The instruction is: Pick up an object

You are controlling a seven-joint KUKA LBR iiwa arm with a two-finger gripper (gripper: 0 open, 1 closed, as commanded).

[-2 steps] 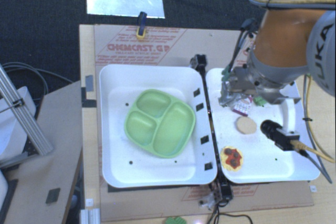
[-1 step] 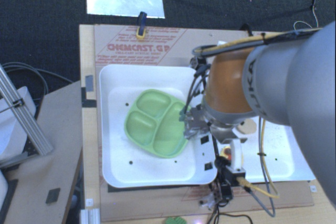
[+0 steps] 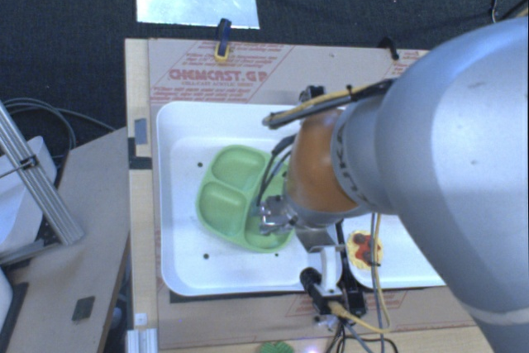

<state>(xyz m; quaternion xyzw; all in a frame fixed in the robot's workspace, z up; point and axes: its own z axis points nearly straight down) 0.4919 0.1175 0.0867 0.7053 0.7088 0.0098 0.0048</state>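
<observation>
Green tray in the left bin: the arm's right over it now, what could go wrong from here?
1. The gripper sits at the right edge of the green tray; a grasp on that thin rim could slip or tip it.
2. The arm hides the contact, so a miss would be hard to spot.
3. Loose cables hang near the yellow-red object and the white bin rim, and could snag.

The grey arm (image 3: pixel 450 169) enters from the right and bends down steeply, its orange band (image 3: pixel 318 165) above the wrist. The end effector (image 3: pixel 271 219) hangs low, pointing left.
</observation>
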